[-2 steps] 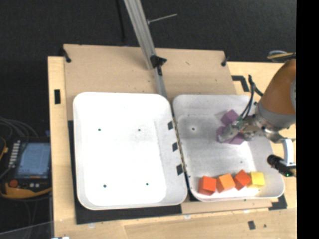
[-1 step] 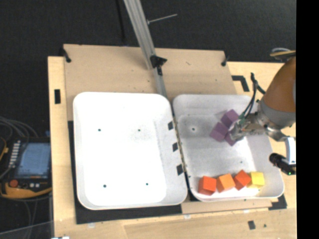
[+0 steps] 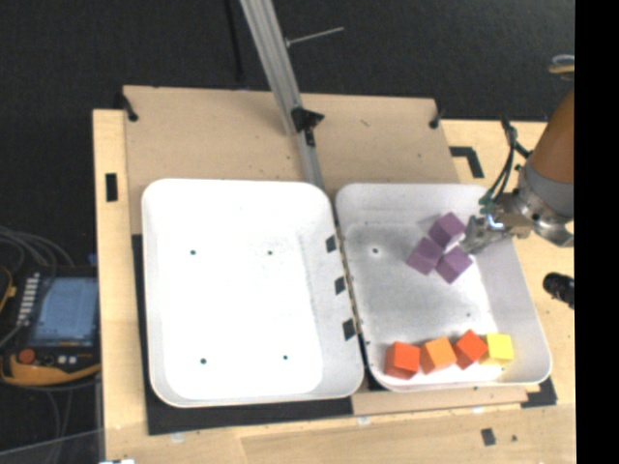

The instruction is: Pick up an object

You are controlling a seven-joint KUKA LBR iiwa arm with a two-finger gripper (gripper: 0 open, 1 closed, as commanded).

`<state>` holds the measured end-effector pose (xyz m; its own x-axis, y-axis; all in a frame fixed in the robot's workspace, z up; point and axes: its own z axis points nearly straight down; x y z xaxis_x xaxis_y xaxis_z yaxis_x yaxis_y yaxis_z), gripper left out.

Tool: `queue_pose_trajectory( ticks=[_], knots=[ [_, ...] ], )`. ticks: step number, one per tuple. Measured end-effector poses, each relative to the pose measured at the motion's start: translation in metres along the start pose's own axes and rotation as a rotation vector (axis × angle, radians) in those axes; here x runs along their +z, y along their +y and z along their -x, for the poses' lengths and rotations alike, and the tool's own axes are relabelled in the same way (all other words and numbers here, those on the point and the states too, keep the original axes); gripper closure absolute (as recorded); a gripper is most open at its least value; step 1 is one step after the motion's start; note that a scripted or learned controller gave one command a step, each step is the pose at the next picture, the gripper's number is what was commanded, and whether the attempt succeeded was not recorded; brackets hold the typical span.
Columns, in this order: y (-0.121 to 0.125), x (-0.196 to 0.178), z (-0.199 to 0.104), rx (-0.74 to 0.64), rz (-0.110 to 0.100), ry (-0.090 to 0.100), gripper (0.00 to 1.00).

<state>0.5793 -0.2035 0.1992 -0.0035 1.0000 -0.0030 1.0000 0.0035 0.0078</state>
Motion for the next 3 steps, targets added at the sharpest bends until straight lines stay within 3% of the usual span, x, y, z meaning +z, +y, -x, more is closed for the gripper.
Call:
queue_pose_trajectory(
  ticks=[1,3],
  knots=[
    [0.002,-0.055,0.002,-0.001,0.001,0.000,1.00],
    [-0.005,-0.040,-0.099,-0.002,-0.007,0.003,1.00]
  ],
)
